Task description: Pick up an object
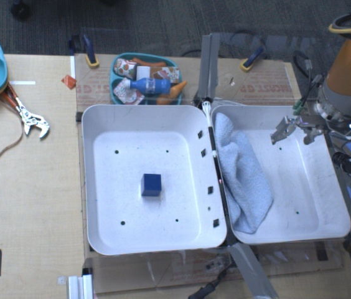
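In the middle of the left bin (pixel 101 136) sits one blue cube (pixel 152 184), alone on the white floor and apart from every wall. Beside that bin, the right bin (pixel 306 210) holds one pale blue towel (pixel 244 179), crumpled along the wall nearest the cube's bin. Above the right bin's far right corner hangs the gripper (pixel 295 133), its two fingers spread apart with nothing between them. Beyond the left bin stands one small teal container (pixel 145 80) crowded with mixed items; one wrench (pixel 29 118) lies on the bench well left of it.
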Available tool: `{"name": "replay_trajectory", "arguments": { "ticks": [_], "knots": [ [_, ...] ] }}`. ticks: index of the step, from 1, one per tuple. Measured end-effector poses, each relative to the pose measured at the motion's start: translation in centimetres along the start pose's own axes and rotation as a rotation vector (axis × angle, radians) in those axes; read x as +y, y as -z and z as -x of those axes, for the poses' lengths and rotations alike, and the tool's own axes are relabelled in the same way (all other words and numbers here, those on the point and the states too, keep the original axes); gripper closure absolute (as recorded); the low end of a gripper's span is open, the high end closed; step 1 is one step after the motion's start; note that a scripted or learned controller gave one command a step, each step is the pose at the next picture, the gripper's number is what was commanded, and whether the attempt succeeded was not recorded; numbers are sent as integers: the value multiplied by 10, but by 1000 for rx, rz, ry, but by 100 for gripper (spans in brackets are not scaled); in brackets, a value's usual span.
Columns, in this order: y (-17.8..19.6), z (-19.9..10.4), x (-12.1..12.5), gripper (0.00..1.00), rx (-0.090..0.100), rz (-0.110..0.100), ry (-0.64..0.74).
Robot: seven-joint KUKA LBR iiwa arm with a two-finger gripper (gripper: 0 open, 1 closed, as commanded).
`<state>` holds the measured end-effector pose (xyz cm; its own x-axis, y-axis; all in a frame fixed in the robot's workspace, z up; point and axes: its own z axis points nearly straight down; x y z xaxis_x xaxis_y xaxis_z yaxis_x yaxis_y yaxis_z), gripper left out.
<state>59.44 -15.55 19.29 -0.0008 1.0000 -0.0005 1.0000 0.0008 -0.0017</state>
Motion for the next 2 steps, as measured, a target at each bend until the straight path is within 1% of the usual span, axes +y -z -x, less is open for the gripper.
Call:
{"name": "replay_trajectory", "arguments": {
  "ticks": [1, 2],
  "knots": [
    [-2, 7, -29, 0, 0, -2, -349],
    [-100, -30, -29, 0, 1, 3, -333]
  ]
}}
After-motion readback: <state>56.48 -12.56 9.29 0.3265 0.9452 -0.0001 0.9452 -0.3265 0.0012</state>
